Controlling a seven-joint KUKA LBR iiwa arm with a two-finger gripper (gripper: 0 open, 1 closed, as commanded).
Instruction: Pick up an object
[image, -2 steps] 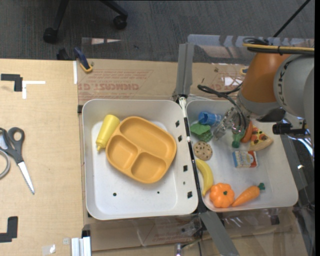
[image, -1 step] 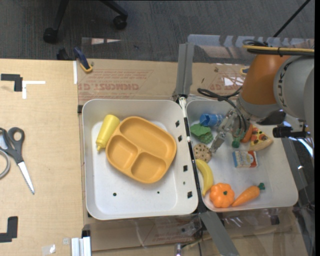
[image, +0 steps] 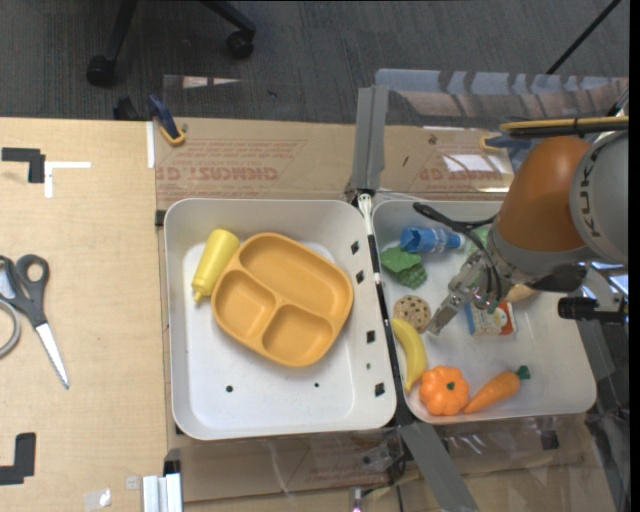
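The gripper (image: 462, 300) hangs low in the right bin (image: 560, 400), jaws angled down toward the cookie (image: 411, 309), and whether they are spread or pressed together I cannot tell. Around it in that bin: one cookie just left, one banana (image: 408, 350), one small pumpkin (image: 444, 390) and one carrot (image: 494, 390) nearer, one green piece (image: 403, 264) and one blue bottle (image: 430, 239) farther. Over in the left bin (image: 200, 400), one orange divided plate (image: 276, 298) with one yellow bottle (image: 212, 262) touching its left edge.
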